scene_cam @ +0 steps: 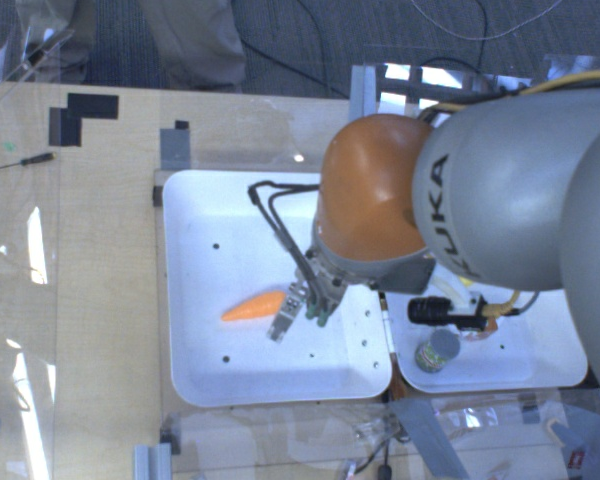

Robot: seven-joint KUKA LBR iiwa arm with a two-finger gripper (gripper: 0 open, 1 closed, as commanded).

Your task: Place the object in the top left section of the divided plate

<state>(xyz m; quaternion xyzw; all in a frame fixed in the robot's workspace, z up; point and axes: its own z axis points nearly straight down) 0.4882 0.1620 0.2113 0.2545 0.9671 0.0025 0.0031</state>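
An orange carrot [251,308] lies on the floor of the left white bin [200,368], pointing left, with its thick end toward the arm. My gripper [300,321] hangs low over the bin just to the right of that thick end. Its two fingers stand apart, the left fingertip [280,326] right beside the carrot's end. Nothing sits between the fingers, and the carrot lies outside the gap. The orange wrist band and the grey arm hide the bin's right part.
The right bin [540,373] holds a small round grey-green object [437,352] near its front left corner. A black cable [275,218] loops from the wrist over the left bin. A ridge where the bins' rims meet [390,353] separates them.
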